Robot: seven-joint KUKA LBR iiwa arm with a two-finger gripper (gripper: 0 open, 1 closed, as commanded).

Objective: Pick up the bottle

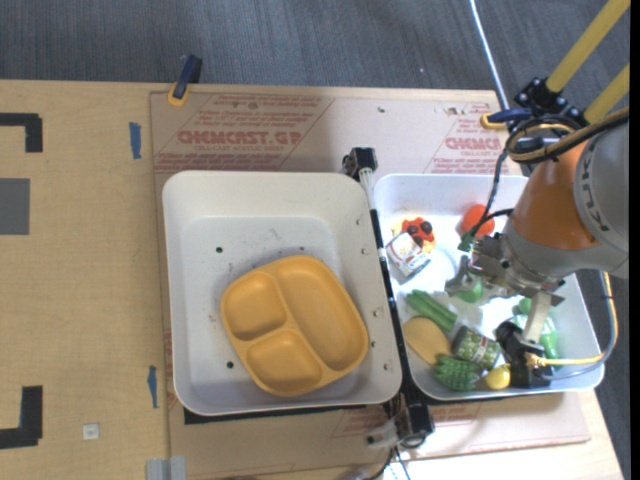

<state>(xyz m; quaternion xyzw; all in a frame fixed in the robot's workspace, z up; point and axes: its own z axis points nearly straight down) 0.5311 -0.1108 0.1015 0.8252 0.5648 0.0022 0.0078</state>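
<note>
Brown board printed "CHEMCAST GP", red lettering.

Two bins sit side by side on the counter: left bin has a tray, right bin holds the clutter under the arm.

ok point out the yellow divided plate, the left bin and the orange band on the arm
yellow divided plate (292, 323), camera view, centre ridge
left bin (200, 203), camera view, bare upper-left rim
orange band (550, 213), camera view, middle of band

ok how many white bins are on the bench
2. The left bin holds a yellow divided plate; the right bin holds small toys under the arm.
</note>
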